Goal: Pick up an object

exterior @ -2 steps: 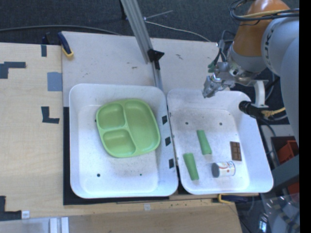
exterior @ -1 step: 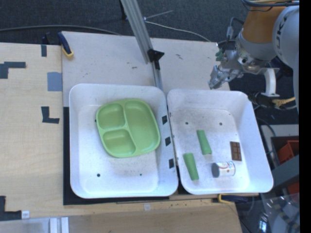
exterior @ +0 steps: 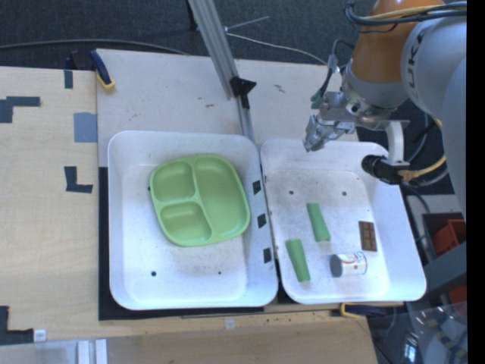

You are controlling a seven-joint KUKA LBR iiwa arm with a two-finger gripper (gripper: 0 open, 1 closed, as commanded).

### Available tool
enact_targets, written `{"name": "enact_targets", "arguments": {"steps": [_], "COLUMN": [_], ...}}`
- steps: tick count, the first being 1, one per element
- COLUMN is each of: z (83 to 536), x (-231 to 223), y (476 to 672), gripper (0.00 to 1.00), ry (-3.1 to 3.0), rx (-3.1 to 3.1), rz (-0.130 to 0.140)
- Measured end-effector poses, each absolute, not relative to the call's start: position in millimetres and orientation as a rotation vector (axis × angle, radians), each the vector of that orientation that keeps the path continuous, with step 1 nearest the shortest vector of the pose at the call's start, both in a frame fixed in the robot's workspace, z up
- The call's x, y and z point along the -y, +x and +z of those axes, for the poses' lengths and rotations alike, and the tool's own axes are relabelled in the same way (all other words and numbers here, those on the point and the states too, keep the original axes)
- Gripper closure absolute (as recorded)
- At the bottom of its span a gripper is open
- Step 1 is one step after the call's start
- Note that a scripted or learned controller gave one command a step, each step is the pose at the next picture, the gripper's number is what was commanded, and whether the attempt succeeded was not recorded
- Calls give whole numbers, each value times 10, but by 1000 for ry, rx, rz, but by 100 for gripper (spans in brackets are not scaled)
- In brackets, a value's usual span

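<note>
Objects for picking lie in the right bin point(exterior: 394, 226): two green sticks point(exterior: 317, 222) point(exterior: 298, 260), a brown block point(exterior: 367, 236) and a small white can point(exterior: 348, 264). Beneath spreads the pale counter point(exterior: 45, 203), dark carpet behind. A left bin point(exterior: 125, 226) holds a green divided plate point(exterior: 199, 199). Above the right bin's far edge hangs the gripper point(exterior: 315, 139); whether it is apart or together I cannot tell.

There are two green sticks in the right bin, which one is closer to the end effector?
The upper green stick, lying further up the bin toward the end effector; the other green stick sits lower and further left.
</note>
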State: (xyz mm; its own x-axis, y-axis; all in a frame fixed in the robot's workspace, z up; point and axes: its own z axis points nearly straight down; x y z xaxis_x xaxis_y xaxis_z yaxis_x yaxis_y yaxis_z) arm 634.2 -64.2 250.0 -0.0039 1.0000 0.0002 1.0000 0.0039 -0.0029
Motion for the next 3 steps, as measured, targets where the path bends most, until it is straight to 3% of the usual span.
{"name": "enact_targets", "arguments": {"steps": [3], "z": [2356], "x": [-691], "y": [5858], "gripper": [100], "ry": [-2213], "rx": [2225], "rz": [3]}}
